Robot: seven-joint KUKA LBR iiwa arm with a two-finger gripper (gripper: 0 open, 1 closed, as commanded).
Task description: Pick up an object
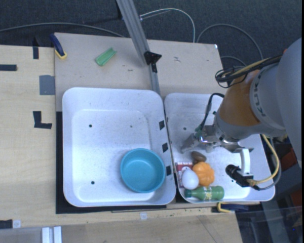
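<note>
Arm [253,105] above orange fruit [203,172], right bin [180,113]

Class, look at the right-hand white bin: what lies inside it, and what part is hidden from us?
Inside the right bin: an orange ball, a white egg, a green bottle, a brown piece and a red-and-white item, all near its front. The arm covers the bin's far right part.

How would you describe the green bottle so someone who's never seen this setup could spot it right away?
Find the right-hand white bin. Along its near edge lies a cluster of small items; the green bottle lies on its side at the very front, below the orange ball and white egg. It is the only green, elongated piece there.
</note>
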